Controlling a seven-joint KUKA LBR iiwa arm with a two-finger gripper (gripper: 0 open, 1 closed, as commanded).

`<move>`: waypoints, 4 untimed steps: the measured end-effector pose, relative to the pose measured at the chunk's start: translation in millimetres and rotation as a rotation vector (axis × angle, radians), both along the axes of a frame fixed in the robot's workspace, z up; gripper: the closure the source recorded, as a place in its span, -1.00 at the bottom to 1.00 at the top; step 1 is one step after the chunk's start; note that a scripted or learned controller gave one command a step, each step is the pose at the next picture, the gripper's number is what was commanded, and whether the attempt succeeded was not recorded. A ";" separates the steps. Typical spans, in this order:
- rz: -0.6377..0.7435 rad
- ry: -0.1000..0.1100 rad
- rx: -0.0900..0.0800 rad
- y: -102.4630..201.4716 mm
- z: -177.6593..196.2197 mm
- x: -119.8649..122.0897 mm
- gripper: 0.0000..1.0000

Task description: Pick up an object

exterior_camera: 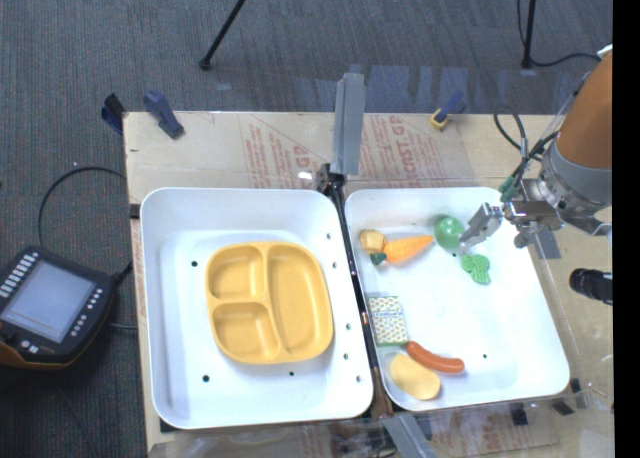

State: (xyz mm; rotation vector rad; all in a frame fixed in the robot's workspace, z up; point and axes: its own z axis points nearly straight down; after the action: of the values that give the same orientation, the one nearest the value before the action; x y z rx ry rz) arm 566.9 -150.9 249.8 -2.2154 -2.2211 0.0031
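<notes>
Nearest the camera, at 6 o'clock in the right bin (520,361), lie a pale yellow piece (414,377) and a sausage (436,358), touching or nearly so. Just beyond, at 9 o'clock by the bin's left wall, sits a small printed packet (387,320).

The left bin (170,386) holds one yellow tray (270,302) with three compartments, all bare.

Farther back in the right bin, a carrot (407,248) lies beside a small yellow block (372,241) at 10 o'clock. A green ball (449,231) sits at 12 o'clock, and a green leafy piece (477,267) at about 2.

The gripper (481,225) hovers just beside the ball; whether its fingers are spread or pressed together I cannot tell.

The ball looks the likeliest target: probably light, hard plastic, smooth and apt to roll, best pinched across its widest middle.
</notes>
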 end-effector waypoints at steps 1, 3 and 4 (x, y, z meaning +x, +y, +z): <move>0.405 -0.003 0.001 39.5 -163.2 65.7 -1.00; 0.028 -0.001 0.000 48.8 -152.8 77.0 1.00; 0.028 0.000 0.000 48.8 -153.4 76.7 -1.00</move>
State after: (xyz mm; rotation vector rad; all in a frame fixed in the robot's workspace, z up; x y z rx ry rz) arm 643.7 -102.1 96.4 -2.1839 -2.2517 0.0032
